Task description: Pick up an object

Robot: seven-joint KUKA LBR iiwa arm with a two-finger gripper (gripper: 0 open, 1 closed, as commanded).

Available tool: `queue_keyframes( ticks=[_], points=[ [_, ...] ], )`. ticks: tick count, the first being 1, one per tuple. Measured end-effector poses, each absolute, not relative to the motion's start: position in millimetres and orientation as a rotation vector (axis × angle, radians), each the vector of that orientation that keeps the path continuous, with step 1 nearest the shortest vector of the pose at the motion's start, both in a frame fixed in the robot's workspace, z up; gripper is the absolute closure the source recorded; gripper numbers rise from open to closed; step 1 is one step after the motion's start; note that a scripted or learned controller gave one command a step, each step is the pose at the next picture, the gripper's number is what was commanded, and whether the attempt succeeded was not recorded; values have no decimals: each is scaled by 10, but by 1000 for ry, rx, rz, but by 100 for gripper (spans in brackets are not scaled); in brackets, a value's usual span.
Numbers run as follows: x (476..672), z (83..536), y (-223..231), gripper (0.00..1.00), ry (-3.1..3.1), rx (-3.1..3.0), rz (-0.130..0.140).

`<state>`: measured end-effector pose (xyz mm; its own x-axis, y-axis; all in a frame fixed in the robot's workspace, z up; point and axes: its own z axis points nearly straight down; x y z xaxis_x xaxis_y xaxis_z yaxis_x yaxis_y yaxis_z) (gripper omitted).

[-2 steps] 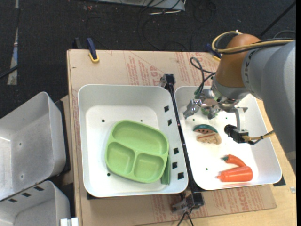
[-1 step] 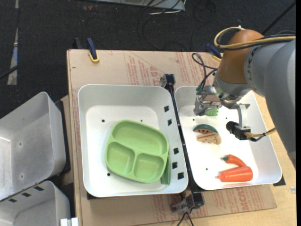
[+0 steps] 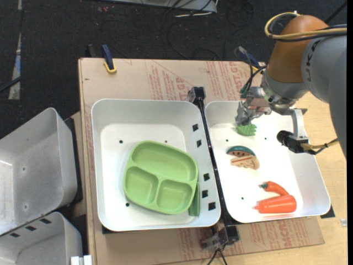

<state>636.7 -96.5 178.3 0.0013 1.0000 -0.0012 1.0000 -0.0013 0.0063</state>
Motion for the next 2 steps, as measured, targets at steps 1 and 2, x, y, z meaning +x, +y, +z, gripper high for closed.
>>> queue_keyframes(
  ticks=[1, 2],
  points=[
    [6382, 2313, -964, 100, 2220, 2214, 7],
    [6150, 2228, -428, 100, 2232, 2216, -1]
  ],
)
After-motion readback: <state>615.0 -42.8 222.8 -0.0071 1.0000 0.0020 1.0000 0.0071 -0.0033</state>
